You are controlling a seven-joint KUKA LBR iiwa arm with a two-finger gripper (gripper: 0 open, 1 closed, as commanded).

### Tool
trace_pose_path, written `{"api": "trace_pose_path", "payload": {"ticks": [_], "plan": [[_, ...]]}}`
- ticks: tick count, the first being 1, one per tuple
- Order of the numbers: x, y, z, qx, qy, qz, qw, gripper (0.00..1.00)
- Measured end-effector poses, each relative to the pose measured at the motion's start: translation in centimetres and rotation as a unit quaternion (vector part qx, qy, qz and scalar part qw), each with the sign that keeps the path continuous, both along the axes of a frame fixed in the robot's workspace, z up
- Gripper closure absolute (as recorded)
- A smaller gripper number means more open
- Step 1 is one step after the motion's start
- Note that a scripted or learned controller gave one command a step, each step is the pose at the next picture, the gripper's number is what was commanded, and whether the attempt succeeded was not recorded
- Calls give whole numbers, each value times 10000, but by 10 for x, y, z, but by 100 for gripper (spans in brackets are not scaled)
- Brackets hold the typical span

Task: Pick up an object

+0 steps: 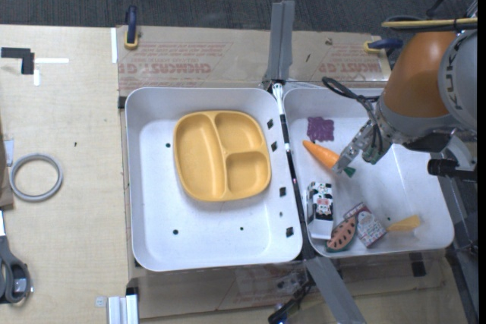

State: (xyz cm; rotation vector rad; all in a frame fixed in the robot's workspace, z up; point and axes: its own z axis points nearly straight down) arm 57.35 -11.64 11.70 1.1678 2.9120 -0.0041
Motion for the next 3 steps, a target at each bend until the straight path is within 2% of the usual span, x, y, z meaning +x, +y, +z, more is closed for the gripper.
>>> {"api": "trace_pose_path", "payload": {"ticks": [1, 2, 3], "plan": [[-5, 86, 75, 15, 9, -433, 9991, 100], [-59, 80, 77, 13, 20, -184, 9998, 100], [-59, 54, 167, 11, 8, -396, 9992, 100]]}}
